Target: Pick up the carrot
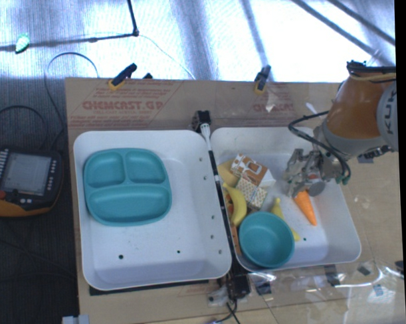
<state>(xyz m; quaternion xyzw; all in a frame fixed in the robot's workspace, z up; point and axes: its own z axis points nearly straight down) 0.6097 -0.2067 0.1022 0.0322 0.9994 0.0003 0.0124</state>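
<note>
- Grey arm with orange band (361, 112) comes in from the right and reaches down over the right shallow white bin (339, 249).
- Two-finger metal gripper (305, 181) sits low in the right bin's upper-right area, just above the top end of the orange tapered carrot (306, 207).
- Jaw state: cannot tell. Gripper is a cluttered grey shape from this angle, and the opening is not resolvable.
- Carrot's thick end is right at the gripper tip, touching or nearly so; can't confirm it is between the jaws. Carrot lies tilted on the bin floor, narrow end pointing down-right.
- Carrot is in the right half of the right bin, just right of the teal round bowl (265, 239) and apart from it.
- Yellow banana (236, 203) lies along the right bin's left side, just above-left of the bowl.
- Two small printed cardboard boxes: the orange-and-white box (248, 168) higher up, the tan patterned box (252, 193) just below it, both beside the banana.
- A small yellow piece (279, 208) sits between the tan box and the carrot, near the bowl rim; too small to identify.
- Left shallow white bin (126, 254) holds a teal three-compartment plastic tray (127, 186) in its upper-left part.
- Both bins sit side by side on a brown cardboard sheet (121, 104).
- Handheld control pendant with orange trim (21, 181) lies on the dark floor, left of the bench.
</note>
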